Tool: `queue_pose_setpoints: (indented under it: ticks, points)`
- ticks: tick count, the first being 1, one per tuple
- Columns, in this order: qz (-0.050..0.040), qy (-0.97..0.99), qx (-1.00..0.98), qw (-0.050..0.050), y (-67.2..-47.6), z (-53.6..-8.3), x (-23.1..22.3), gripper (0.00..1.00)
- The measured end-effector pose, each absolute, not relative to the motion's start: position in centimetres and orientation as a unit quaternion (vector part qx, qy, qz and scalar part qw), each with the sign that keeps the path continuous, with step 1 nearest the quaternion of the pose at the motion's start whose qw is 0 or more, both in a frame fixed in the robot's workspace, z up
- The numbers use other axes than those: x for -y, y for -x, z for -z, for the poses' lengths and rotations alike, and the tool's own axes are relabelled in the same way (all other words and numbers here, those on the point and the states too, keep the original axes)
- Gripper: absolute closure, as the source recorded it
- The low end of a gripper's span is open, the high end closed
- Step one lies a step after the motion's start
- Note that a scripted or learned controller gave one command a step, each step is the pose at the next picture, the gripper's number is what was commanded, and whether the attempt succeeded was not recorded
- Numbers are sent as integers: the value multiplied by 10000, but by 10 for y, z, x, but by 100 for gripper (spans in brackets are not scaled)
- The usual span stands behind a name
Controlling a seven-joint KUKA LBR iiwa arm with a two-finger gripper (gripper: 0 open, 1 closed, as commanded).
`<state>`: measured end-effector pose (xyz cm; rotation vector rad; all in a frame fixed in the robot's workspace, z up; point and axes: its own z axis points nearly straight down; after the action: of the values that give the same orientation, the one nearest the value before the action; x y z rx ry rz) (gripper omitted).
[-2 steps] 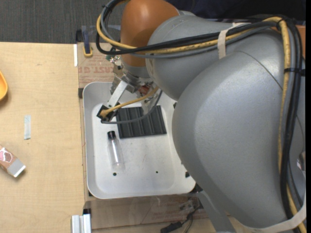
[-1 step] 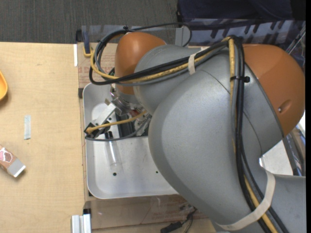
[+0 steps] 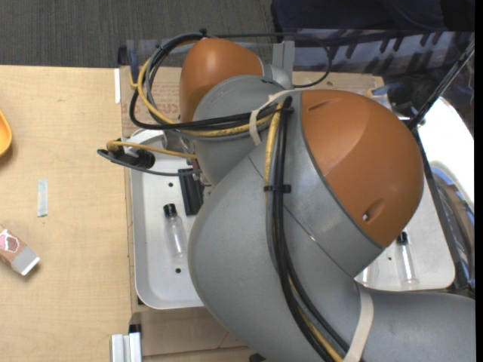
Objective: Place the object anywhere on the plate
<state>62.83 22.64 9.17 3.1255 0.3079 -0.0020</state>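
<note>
Arm (image 3: 302, 225) fills most of the view, bent over the left bin (image 3: 151, 277). Gripper (image 3: 190, 191) shows as a dark part low over the bin floor; whether it is released or clenched, cannot tell. A small clear vial with a dark cap (image 3: 173, 228) lies flat in the left bin, just left of the gripper, apart from it. A similar vial (image 3: 406, 259) lies in the right bin (image 3: 438, 270).

Judgement: the vial looks light, rigid, smooth and round, so apt to roll or slip. Best taken across the middle of the body, fingers square to its long axis. Plate not made out.

On the worktop (image 3: 68, 127): a small wrapped item (image 3: 16, 251).
</note>
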Motion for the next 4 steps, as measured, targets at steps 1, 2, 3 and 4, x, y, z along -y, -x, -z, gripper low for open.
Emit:
queue_pose_setpoints:
  ticks: [1, 2, 3, 4]
  points:
    - [19, -9955, -950, 11, -629, -102, -223, 100]
    - [6, -9887, -1499, 9, -652, -144, -226, 100]
    - [23, -9542, -2991, 14, -644, -286, -228, 100]
    - [30, -9108, -4128, 9, -651, -246, -171, 100]
